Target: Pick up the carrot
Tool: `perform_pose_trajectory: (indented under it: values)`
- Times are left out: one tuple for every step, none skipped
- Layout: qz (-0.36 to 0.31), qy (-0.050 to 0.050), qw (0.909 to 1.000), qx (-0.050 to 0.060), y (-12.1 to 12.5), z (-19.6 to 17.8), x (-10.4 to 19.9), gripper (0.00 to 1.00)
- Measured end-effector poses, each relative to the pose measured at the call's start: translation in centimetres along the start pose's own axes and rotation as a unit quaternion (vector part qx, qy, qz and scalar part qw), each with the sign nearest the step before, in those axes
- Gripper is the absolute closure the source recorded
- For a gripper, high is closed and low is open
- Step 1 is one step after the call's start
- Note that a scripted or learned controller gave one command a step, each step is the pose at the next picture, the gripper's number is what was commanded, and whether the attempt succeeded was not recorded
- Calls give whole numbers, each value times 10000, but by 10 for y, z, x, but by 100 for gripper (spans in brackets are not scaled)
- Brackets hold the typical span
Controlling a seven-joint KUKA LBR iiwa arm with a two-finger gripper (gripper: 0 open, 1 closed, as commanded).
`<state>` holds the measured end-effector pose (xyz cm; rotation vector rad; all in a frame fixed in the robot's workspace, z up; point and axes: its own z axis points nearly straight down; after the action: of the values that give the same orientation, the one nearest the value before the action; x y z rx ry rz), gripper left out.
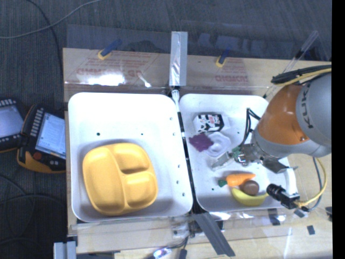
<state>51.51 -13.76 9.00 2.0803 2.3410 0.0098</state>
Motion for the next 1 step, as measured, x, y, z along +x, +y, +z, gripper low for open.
perform_pose_trajectory:
  values:
    - [-441,20,9990,66,-36,-40,-45,0]
